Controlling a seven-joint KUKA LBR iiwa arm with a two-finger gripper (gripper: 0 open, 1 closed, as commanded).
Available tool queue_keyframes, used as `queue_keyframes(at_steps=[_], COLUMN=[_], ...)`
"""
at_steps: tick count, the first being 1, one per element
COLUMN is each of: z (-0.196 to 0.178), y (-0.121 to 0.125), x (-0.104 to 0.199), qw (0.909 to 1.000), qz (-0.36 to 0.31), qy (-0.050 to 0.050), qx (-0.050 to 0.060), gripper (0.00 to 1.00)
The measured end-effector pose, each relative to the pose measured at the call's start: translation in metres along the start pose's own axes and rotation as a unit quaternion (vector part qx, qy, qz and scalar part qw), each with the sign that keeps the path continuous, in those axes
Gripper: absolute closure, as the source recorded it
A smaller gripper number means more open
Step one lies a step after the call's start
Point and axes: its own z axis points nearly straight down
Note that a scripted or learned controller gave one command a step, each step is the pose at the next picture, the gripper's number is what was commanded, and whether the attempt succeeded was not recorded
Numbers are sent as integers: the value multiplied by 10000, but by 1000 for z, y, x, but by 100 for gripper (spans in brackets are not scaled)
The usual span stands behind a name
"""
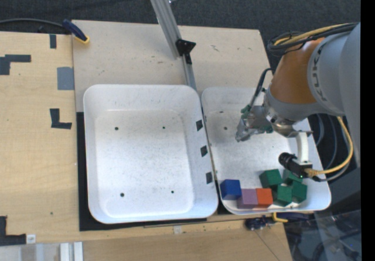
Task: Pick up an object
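Leftmost, the left bin [94,137] lies bare, so any pick must come from the right bin [225,102]. Its blocks huddle along the near rim: blue [231,188], purple [249,197], orange [264,196], green [283,186]. The gripper [245,131] hangs above bare floor farther back, carrying nothing; its opening I cannot tell.

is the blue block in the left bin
No, the blue block lies in the right bin, at its near edge beside the purple block.
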Motion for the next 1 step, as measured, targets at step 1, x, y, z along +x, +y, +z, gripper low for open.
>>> queue_keyframes(at_steps=[1], z=[-42], y=[2], x=[0], qw=[10000], qz=[9], qy=[-9], qx=[-33], gripper=[100])
